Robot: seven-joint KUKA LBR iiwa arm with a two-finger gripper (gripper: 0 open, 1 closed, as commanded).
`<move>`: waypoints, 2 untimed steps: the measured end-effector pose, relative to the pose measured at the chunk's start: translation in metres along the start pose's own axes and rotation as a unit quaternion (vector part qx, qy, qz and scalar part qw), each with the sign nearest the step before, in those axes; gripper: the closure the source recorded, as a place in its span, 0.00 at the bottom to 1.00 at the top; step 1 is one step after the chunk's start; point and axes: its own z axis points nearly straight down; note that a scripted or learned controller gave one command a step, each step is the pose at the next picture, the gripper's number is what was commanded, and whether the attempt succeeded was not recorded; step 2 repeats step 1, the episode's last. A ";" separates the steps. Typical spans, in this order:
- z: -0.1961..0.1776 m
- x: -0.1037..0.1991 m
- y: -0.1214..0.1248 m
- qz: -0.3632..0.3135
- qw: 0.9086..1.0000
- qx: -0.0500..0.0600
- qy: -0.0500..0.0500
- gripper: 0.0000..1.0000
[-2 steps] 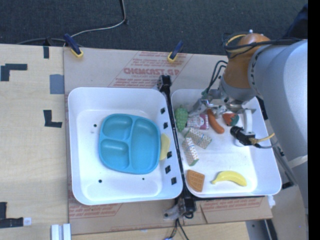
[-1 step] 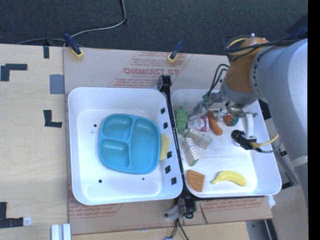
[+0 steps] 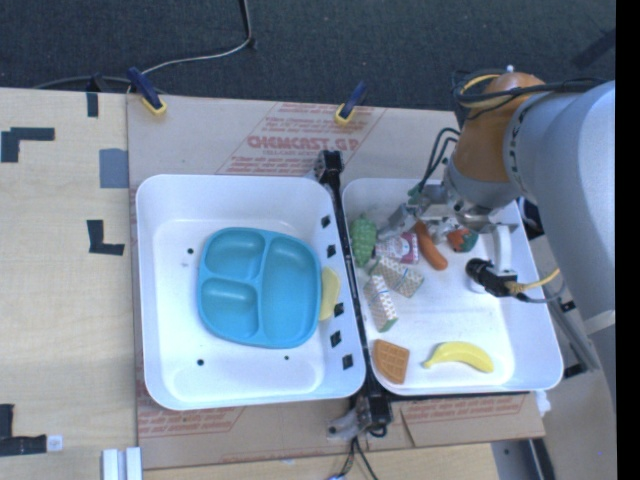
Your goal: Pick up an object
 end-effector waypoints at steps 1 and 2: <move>-0.011 -0.002 0.001 -0.001 1.000 -0.001 -0.003 1.00; -0.011 -0.002 0.001 -0.001 1.000 -0.001 -0.003 1.00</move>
